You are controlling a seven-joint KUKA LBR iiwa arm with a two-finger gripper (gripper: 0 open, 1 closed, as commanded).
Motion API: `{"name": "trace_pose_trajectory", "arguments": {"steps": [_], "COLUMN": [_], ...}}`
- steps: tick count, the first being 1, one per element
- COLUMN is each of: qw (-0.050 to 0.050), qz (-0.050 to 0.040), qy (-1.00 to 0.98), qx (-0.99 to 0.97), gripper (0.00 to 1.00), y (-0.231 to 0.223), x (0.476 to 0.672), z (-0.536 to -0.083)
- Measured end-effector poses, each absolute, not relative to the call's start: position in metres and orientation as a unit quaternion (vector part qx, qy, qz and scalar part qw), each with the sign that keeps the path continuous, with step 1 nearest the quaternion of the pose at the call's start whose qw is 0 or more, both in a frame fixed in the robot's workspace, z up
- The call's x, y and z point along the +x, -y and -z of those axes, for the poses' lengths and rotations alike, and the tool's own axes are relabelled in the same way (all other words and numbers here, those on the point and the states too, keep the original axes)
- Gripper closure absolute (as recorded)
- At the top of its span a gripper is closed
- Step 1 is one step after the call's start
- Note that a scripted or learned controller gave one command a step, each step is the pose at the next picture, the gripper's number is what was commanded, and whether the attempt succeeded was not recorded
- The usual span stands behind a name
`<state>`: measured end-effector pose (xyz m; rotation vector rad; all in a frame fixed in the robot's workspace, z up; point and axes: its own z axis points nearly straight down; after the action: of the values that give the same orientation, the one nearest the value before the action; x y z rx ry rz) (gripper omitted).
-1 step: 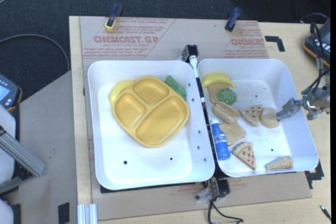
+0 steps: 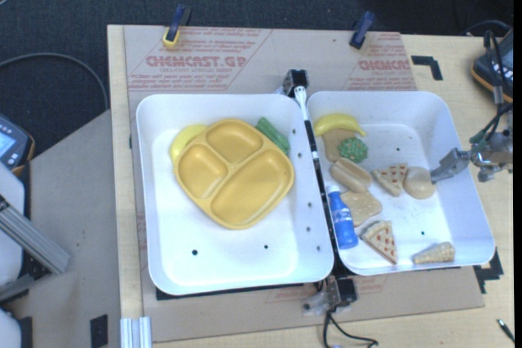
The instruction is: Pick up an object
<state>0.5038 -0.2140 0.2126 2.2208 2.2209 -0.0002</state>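
Toy food fills the right-hand shallow white plastic bin (image 2: pixel 457 134), a loose scatter that gives the arm many candidates. The grey metal gripper (image 2: pixel 451 165) reaches in over that bin's right wall, its tip low and just beside a smooth, rounded beige piece (image 2: pixel 419 183) that may be a toy potato or bun; at this angle and size I cannot tell whether the fingers are wide, narrow or closed on anything.

Left of the beige piece lies a triangular pizza-like slice with a red lattice (image 2: pixel 393 178), then a tan hot-dog-shaped piece (image 2: pixel 349 174), a knobbly green broccoli floret (image 2: pixel 353 148) and a curved yellow banana (image 2: pixel 338 124). A blue-and-white bottle (image 2: pixel 342 222) lies along the bin's left wall, with a second pizza slice (image 2: pixel 380 241) and a pale wedge (image 2: pixel 434 254) near the front.

In the left white bin (image 2: pixel 163 248) a glossy yellow divided plate (image 2: pixel 235 182) sits upside up, a green leafy piece (image 2: pixel 273 134) at its rim. Both bins rest on the board-covered tabletop (image 2: pixel 204 61), held by clamps.
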Motion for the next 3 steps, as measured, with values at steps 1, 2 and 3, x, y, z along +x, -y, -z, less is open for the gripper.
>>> {"name": "trace_pose_trajectory", "arguments": {"steps": [1,2,3], "qw": [-0.004,-0.004,-0.003], "qz": [0.001,0.0011,0.0007], "qy": [-0.707,-0.707,-0.707], "qx": [0.707,0.707,0.707], "gripper": [0.0,0.0,0.0], "y": [0.205,0.204,0.203], "x": [0.508,0.517,0.516], "z": [-0.162,-0.105,-0.083]}}
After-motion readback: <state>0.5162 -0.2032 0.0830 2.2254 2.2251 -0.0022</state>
